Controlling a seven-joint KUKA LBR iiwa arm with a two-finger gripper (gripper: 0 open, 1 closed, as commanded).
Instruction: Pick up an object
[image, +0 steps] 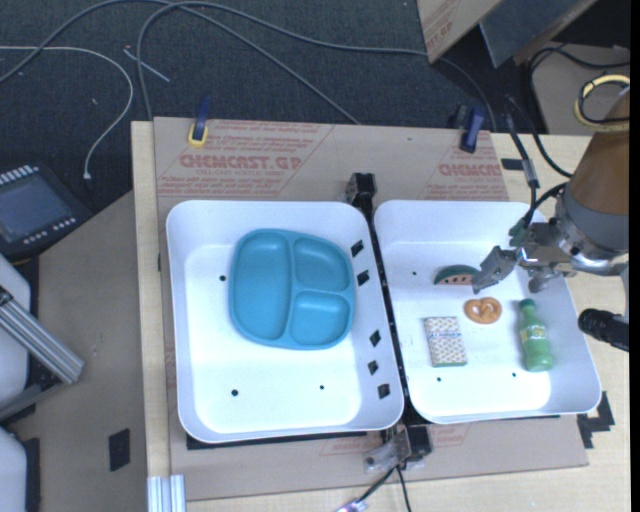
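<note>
The two-finger gripper (512, 275) is seen with jaws spread wide and holding nothing, poised above the small orange pretzel-shaped toy (483, 310) in the right shallow white bin (420, 400).

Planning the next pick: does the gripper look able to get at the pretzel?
Probably yes: the gripper hovers just above the pretzel, which lies apart from the watermelon slice and green bottle.

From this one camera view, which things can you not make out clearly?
- Hand: small and dark against the right bin, so its finger spacing is unreadable.
- Arm: cut off by the right edge of the camera view.
- Patterned square packet: its print is too small to read.
- Green bottle: its label is too small to read.
- Wedge-shaped toy: partly blurred; looks like a watermelon slice.
</note>
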